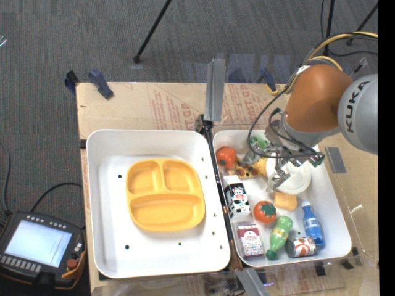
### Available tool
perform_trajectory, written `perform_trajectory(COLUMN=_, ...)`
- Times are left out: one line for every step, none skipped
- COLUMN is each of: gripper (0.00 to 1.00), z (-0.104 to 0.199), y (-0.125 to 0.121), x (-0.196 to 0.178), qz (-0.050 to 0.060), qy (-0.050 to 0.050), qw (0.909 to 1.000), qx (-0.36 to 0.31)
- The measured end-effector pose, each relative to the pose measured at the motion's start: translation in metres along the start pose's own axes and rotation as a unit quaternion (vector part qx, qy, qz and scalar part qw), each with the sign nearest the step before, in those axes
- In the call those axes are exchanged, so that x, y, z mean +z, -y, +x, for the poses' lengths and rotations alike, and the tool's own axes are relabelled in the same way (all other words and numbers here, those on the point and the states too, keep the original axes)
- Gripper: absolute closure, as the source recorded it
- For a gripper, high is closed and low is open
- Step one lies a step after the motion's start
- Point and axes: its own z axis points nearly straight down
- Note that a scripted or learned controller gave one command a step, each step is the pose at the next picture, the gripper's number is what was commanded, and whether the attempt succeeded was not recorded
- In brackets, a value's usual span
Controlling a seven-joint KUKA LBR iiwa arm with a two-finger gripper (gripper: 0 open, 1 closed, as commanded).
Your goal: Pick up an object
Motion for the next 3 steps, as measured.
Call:
perform_trajectory(gripper=1.00, z=-0.003, y=0.001, x=-0.013, qz=0.001, qy=0.005, qw=1.0000, qx=0.003)
perform_trajectory(gripper=0.00, z=-0.002, y=0.001, x=-0.012, qz=0.001, qy=0.005, qw=1.0000, qx=0.003)
perform_trajectory(gripper=0.00, z=0.003, y=0.008, x=-0.001, qz=0.000, qy=0.002, qw=0.9995, qx=0.031)
